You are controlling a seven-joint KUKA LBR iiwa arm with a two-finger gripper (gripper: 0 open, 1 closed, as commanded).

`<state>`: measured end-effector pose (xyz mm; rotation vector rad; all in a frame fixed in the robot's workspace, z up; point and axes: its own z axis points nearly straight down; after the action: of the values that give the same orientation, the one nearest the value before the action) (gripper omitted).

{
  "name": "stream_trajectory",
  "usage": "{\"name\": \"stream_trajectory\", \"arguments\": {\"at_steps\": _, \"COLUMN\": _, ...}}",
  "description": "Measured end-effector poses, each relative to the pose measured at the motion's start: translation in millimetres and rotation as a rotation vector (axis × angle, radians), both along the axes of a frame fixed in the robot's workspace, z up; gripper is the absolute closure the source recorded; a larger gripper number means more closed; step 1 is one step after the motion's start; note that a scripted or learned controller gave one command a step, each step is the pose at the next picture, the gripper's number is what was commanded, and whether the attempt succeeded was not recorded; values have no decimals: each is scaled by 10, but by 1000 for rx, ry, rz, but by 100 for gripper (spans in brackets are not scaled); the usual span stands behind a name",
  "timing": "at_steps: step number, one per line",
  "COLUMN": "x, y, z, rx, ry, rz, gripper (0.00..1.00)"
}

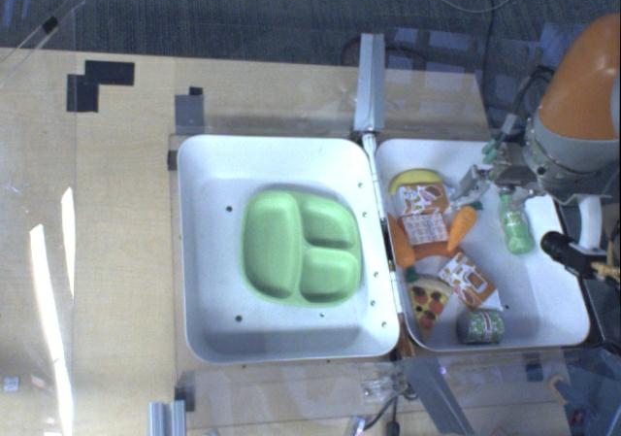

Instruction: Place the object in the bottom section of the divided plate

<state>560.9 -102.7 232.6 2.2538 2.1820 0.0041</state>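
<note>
Right now the claw point(500, 175) hangs over the far side of the right bin point(572, 322), arm coming in from the right. Can't tell whether it's open, closed or gripping anything; from this angle the wrist blocks it.

Green divided plate point(301, 247) sits in the middle of the left bin point(209, 327), all sections bare. Task not done.

Which object is meant isn't clear. Candidates are all in the right bin: green bottle point(515, 227) just near-side of the claw, carrot point(462, 226) just left of it, banana point(417, 178) at the far left corner, printed packets point(424, 214) below that, pizza slice point(428, 297) and small can point(481, 326) at the near edge.

Risks, as I judge them:
- Items are packed close. Carrot touches the packets, so a pick there could drag a neighbour or grab two.
- Bottle is round and lying down, likely to roll out of a pinch.
- Transfer has to cross the wall between the bins; a weak grip drops it there.
- Plate sections are shallow, so a release off-centre lands the item in the wrong section.
</note>
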Motion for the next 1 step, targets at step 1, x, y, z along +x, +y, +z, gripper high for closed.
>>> {"name": "stream_trajectory", "arguments": {"at_steps": 1, "x": -52, "y": -228, "z": -366, "rx": 1, "ry": 0, "rz": -118, "gripper": 0}}
